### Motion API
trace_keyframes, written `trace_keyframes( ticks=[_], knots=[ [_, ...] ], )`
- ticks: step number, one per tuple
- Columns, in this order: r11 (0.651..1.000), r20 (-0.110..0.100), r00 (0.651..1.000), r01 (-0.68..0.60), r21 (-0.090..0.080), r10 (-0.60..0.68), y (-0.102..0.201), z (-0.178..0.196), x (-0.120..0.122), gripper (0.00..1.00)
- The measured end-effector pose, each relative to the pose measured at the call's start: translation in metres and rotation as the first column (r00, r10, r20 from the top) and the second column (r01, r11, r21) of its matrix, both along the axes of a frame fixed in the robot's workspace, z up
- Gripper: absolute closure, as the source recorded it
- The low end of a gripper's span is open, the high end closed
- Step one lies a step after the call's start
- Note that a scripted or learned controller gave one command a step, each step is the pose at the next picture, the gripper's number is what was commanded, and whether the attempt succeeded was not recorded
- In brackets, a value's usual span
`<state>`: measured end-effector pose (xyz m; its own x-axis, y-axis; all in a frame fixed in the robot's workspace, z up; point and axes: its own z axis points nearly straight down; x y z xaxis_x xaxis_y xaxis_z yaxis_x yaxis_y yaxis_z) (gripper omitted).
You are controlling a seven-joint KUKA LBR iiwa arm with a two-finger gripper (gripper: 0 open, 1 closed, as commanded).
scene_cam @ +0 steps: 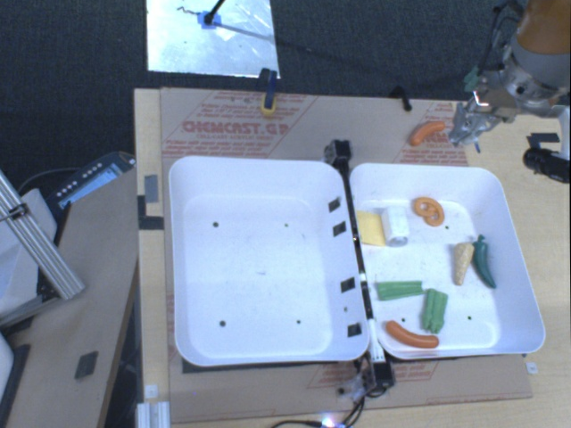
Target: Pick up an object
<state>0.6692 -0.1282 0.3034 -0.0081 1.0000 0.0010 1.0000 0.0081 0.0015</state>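
Left bin (259, 257) wide open for my approach. Right bin (500, 239) cluttered: pretzel (428, 210), green pepper (483, 262), beans (434, 309), sausage (411, 333). Gaps tight; clearest patch at its near-right corner.

Red print runs across the brown board (241, 119) just behind the left bin (259, 257) — it seems to read "CHEMCAST GP", the last letters unsure. Smaller red lines around it, and behind the right bin (446, 257), are too small to read.

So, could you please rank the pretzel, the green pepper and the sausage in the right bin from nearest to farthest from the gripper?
1. Pretzel, bin's far part, closest below the gripper.
2. Green pepper, right side, mid-bin.
3. Sausage, near edge.
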Motion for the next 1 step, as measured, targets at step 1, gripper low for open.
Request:
trace_keyframes(
  ticks=[1],
  knots=[
    [1.000, 0.018, 1.000, -0.003, -0.002, 0.003, 0.0531, 0.1495, 0.0004, 1.00]
  ],
)
